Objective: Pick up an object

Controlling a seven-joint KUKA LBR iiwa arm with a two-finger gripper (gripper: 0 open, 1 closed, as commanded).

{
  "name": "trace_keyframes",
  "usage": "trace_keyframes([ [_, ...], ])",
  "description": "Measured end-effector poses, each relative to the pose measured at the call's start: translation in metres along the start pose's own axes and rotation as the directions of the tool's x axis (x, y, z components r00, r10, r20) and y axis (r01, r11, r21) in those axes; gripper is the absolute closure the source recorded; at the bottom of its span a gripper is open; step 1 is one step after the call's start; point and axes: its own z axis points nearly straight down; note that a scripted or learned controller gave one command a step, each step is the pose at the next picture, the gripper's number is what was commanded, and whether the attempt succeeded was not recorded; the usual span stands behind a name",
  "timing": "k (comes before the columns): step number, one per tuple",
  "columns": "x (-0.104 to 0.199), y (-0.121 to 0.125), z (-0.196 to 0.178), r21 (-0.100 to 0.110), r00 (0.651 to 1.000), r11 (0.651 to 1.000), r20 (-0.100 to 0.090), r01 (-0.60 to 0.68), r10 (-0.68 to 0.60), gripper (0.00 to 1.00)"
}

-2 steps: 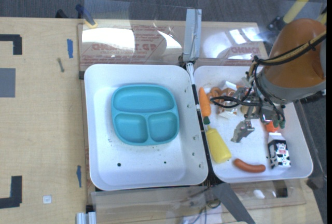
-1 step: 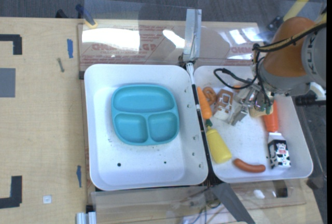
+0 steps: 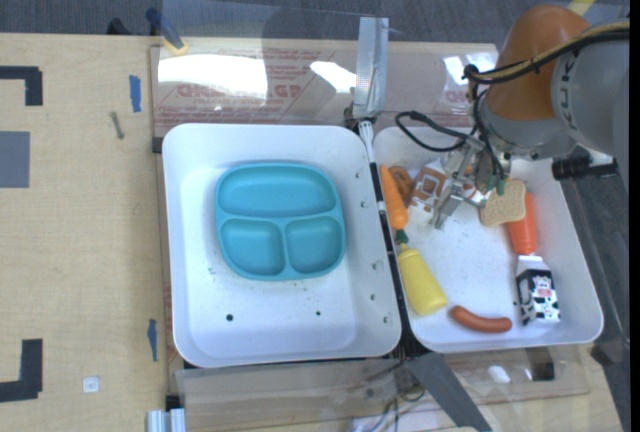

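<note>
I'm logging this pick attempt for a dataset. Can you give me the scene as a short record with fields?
left bin: holds a blue divided plate
right bin: holds a yellow bottle, sausage, carrot, orange piece, toast slice, black-and-white carton
pincer: low over the right bin's upper part, beside the toast slice
grasp: cannot tell

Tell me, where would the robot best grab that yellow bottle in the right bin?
Probably across the middle of the yellow bottle, coming straight down. It lies flat along the right bin's left wall, its sides roughly parallel there, so the jaws should close across its width, though the wall leaves little room.
</note>
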Motion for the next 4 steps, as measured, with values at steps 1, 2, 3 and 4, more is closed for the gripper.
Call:
trace_keyframes([
  [1, 0.019, -0.003, -0.005, -0.015, 0.997, 0.999, 0.062, 0.04, -0.039, 0.0],
  [2, 0.044, -0.097, 0.007, -0.031, 0.993, 0.993, 0.035, -0.11, 0.112, 0.0],
  [3, 0.068, -0.129, 0.008, -0.052, 0.989, 0.988, 0.023, -0.145, 0.146, 0.0],
  [4, 0.029, -0.013, 0.004, -0.04, 0.962, 0.962, 0.033, -0.269, 0.27, 0.0],
])
